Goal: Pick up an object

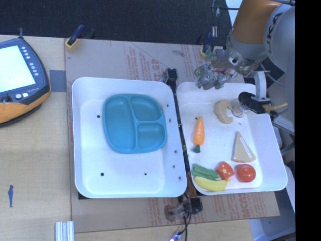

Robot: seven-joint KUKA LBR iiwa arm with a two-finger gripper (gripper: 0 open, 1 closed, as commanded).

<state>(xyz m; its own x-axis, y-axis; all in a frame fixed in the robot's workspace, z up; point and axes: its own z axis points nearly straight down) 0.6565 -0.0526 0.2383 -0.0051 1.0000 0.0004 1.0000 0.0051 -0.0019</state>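
Note:
My gripper (212, 81) hangs over the far rim of the right bin (268, 182), open, with nothing between its fingers. Several toy foods lie in that bin. A beige curved piece (223, 111) is closest, just in front and to the right of the gripper. An orange carrot (198, 130) lies nearer the bin's left wall. A tan cheese wedge (243, 148) sits to the right. Along the near edge are a green pod (203, 171), a yellow banana (210, 184), a small red piece (225, 169) and a red tomato (246, 173).
The left bin (90, 179) holds a blue divided plate (134, 123). An orange-cased tablet (17, 79) lies on the bench at far left. Black clamps (171, 76) sit at the seam between the bins, far and near.

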